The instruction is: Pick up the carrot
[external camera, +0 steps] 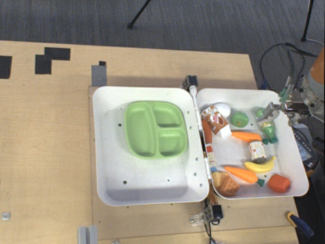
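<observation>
Carrot (246, 135) lies mid right bin (299, 159), between a can (257, 150) and a carton (217, 121); a second (241, 174) sits below by the banana (260, 164). Looks light, rigid, slick plastic; best pinched across its thick middle. Gripper (278, 107) hangs over the bin's upper right edge, jaws impossible to tell.

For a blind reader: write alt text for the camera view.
Two white bins sit side by side on a wooden bench: the left bin holds a green divided plate, the right bin toy food including a carrot. The gripper hangs over the right bin's far right edge.
</observation>
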Controlling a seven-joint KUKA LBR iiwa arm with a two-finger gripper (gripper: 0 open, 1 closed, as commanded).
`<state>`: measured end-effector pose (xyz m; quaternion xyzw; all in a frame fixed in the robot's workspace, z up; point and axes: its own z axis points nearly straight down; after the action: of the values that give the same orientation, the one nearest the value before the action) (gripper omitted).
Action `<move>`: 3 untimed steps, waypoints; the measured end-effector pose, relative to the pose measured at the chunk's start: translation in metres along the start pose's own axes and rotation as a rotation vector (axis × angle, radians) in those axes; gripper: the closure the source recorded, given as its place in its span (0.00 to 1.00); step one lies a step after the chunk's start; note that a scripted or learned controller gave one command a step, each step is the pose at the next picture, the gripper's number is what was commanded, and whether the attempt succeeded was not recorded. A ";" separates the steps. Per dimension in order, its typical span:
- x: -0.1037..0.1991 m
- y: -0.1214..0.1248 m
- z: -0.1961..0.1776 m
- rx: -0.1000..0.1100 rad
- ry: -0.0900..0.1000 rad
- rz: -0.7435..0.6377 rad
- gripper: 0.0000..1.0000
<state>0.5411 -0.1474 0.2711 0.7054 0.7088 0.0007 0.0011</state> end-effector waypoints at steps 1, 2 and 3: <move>0.019 -0.038 0.170 0.004 0.001 0.131 0.00; 0.065 -0.054 0.143 0.001 0.002 -0.118 0.00; 0.065 -0.054 0.143 0.001 0.001 -0.118 0.00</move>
<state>0.4872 -0.0826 0.1275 0.6622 0.7493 0.0007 0.0003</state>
